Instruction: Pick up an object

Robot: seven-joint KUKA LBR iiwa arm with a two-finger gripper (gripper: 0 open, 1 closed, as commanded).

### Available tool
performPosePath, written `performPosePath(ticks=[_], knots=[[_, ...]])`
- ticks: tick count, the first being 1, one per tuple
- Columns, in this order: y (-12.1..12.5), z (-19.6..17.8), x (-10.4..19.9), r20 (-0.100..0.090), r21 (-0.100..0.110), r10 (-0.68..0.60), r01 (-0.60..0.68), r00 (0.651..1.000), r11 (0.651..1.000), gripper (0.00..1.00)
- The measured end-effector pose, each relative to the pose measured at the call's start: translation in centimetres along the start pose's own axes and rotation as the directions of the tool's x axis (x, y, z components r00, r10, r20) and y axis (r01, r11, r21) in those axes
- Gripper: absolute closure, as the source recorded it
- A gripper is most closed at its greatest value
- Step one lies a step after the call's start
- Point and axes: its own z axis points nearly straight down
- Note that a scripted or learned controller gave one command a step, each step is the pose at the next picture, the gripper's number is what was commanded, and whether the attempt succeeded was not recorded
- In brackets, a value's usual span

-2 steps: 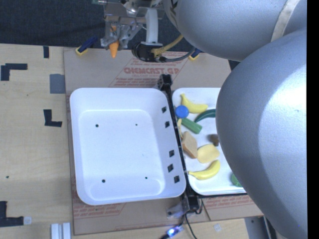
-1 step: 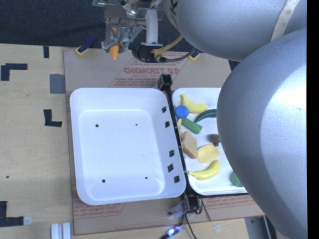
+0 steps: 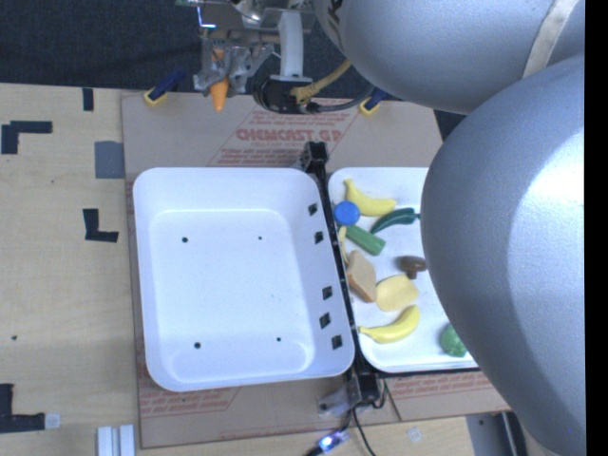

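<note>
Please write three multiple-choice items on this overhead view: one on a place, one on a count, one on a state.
1. Where do the toy foods lie?
A. left bin
B. right bin
C. cardboard

2. How many yellow bananas show?
A. one
B. two
C. four

3. What sits between the jaws?
A. a blue ball
B. a green pepper
C. a small orange piece

Answers: B, the toys lie in the right bin, beside the left bin. B, one banana lies at the top, another banana near the front. C, a small orange piece shows at the gripper tips.
</note>
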Motion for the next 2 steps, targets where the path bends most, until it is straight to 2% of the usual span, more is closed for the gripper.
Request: performPosePath(ticks=[2], knots=[[-0.06, -1.84, 0.23, 0.003, 0.003, -0.005, 0.005, 1.000, 1.000, 1.00]])
